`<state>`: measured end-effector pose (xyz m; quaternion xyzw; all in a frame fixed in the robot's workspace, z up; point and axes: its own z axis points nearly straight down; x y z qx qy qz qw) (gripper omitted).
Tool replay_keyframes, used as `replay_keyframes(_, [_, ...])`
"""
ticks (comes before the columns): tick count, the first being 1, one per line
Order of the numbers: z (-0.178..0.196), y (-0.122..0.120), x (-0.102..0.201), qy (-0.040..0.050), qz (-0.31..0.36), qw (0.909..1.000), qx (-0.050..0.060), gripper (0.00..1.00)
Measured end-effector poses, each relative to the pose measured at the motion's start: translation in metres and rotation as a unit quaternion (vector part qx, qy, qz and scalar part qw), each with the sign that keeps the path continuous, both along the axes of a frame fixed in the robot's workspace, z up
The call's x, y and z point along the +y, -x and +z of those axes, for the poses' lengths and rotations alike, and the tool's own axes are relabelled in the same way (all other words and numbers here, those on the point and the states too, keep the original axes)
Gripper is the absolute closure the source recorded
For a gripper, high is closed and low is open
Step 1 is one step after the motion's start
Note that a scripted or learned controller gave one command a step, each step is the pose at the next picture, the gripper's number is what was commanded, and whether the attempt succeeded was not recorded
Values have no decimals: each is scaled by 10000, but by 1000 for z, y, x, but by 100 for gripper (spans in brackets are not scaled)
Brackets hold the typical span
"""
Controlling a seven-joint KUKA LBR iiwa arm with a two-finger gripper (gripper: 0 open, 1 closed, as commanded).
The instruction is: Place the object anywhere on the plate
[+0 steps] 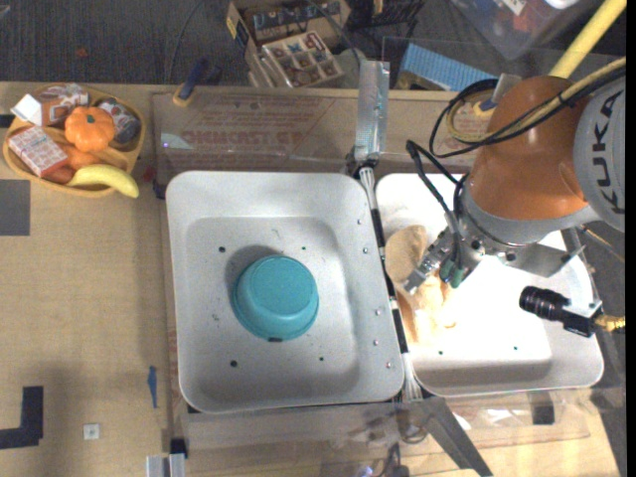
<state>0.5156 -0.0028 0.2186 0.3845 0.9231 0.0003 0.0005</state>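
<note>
Object: a pale tan, bread-like lump [405,249] in the right bin, hard against that bin's left wall, right of the frame's centre; a second pale, orange-tinged piece [425,311] lies just below it. Which of the two is meant I cannot tell.
Arm: the grey and orange arm [532,157] fills the upper right, bent down over the right bin, likely so the wrist can reach the bin's left side.
Left bin: white bin [199,217] at the centre, bearing the plate.
Right bin: white bin [517,366] at the lower right, washed out by glare.
Plate: teal round dish [276,296] in the middle of the left bin, nothing on it, so the placing is not yet done.
Gripper: gripper [437,268] low at the lump's right edge; whether it is spread or closed, or grips anything, I cannot tell.
Fruit basket: basket [70,142] at the upper left, well apart.
</note>
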Motion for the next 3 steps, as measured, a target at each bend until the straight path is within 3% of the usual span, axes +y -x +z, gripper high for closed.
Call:
replay_keyframes(1, [10,6,51,1,1982,9802,-16,100])
replay_keyframes(2, [8,24,97,0,3828,9238,-7,100])
replay_keyframes(3, [8,24,97,1,3827,9239,-10,0])
